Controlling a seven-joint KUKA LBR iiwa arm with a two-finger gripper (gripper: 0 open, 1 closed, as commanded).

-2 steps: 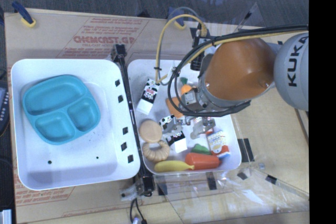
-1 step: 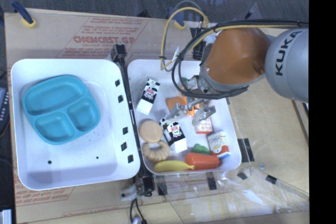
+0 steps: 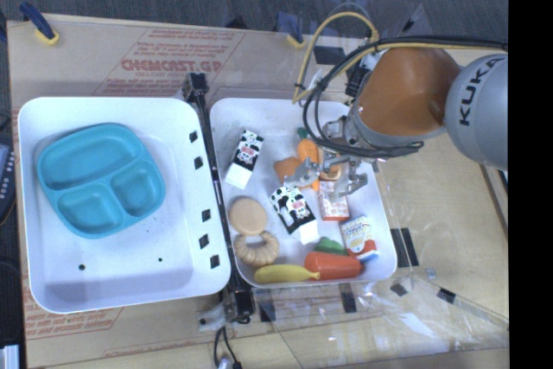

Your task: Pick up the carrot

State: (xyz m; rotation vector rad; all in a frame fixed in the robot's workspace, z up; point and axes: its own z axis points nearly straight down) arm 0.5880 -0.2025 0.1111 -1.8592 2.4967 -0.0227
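Right of centre in the frame, the grey arm [image 3: 471, 112] with its orange band reaches over the right bin [image 3: 220, 118]. Its gripper [image 3: 333, 173] hangs low among the toys; whether it is spread or closed cannot be told. The carrot [image 3: 307, 149], orange with a green top, lies just left of the gripper, near the bin's upper middle. Two milk cartons [image 3: 246, 158], a cookie [image 3: 248, 214], a pretzel ring [image 3: 257, 248], a banana [image 3: 285, 274] and a red pepper [image 3: 333, 264] share that bin. The left bin [image 3: 52, 289] holds a blue divided plate [image 3: 99, 179].
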